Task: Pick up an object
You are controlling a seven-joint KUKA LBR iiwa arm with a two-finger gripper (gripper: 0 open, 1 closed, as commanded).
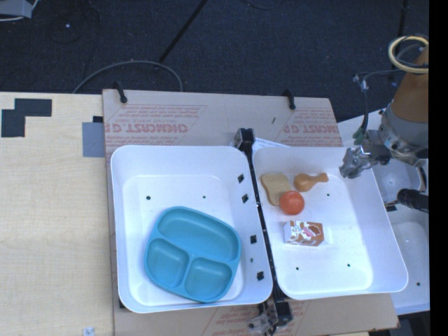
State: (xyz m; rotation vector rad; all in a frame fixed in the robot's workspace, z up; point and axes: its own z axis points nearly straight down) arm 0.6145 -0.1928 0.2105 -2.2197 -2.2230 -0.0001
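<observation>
Bench inventory, seen from above at a slant.

Item 1: left shallow white plastic bin (133, 180). It holds a blue moulded plastic tray with three compartments (192, 253), lying flat toward the near right part of the bin floor, its near edge close to the bin's near wall.

Item 2: right shallow white plastic bin (364, 257), set just beside the left bin, the two separated by a black divider strip with clips (255, 215). Contents are grouped in the far left part of its floor:
- a tan, bread-slice-shaped toy piece (275, 185), nearest the divider;
- a tan drumstick-shaped toy piece (310, 181), just to the right of the bread shape, its narrow end pointing right;
- a round orange-red ball-like fruit toy (292, 202), touching or nearly touching the near edge of the bread shape;
- a small flat white packet with red and brown printing (304, 233), lying just nearer than the ball, apart from it.

Item 3: grey robot arm with orange band (409, 96), entering from the right. Its metal two-finger gripper (352, 163) hangs at the far right rim of the right bin, well apart from every object. Nothing sits between its fingers; whether the claw is spread or closed cannot be told at this size.

Item 4: brown printed cardboard sheet (175, 121) under both bins, on a pale wooden bench top (49, 222).
</observation>
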